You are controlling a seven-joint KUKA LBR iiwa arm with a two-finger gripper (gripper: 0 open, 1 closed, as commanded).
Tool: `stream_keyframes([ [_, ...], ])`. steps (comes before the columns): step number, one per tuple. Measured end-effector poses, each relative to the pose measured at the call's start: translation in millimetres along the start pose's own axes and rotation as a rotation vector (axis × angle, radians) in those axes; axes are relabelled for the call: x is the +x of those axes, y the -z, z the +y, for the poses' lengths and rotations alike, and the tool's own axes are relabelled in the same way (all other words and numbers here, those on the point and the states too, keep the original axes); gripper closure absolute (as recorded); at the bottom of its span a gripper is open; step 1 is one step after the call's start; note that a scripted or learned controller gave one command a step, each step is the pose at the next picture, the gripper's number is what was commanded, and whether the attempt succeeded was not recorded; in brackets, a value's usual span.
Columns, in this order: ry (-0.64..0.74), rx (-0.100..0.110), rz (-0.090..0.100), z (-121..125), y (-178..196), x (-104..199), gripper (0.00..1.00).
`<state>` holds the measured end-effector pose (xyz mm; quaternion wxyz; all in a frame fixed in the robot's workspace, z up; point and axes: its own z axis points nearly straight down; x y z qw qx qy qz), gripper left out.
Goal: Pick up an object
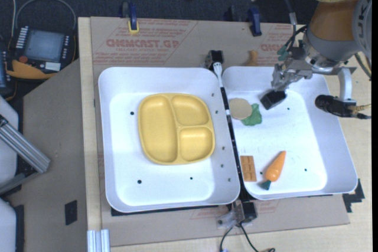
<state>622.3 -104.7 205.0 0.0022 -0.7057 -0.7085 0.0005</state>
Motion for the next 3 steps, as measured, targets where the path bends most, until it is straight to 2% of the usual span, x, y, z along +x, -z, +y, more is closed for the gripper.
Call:
stream_keyframes([
  [1,0.001,-0.002,0.0,-13,13,47,1.0],
  [2,0.002,0.0,0.0,-35,17,107,1.0],
  [3,0.0,0.001,-0.001,-56,8,160,1.0],
])
